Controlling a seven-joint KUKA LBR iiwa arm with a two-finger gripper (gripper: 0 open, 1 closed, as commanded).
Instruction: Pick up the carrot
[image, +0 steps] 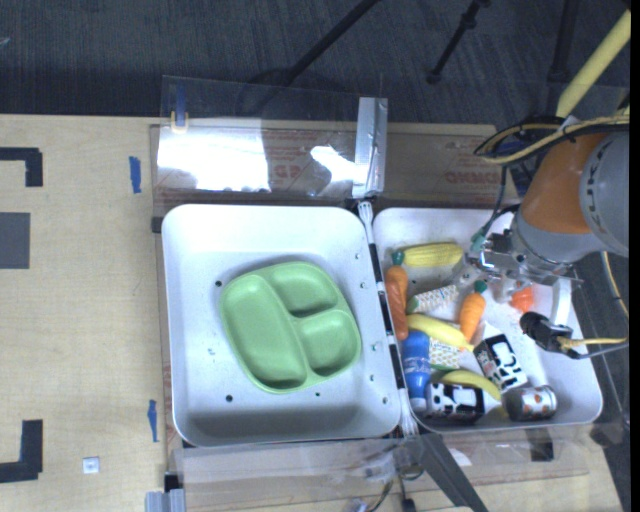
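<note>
- The grey arm (600, 190) reaches in from the right over the far part of the right bin (585, 400), its orange band (555, 200) above the wrist, which tilts down and to the left.
- The gripper (487, 268) hangs low over the bin's middle, just above the green top of the carrot (471, 314); I cannot tell how its fingers stand, and nothing shows clearly between them.
- The carrot lies in the right bin, its orange body pointing near, resting among a corn cob (430, 256), a banana (437, 329) and a long orange piece (398, 300) by the bin's left wall.
- Nearer lie a blue bottle (416, 362), a black-and-white toy (455, 399) and a can (530, 402).
- The left bin (200, 240) holds a green divided plate (290, 325).
</note>
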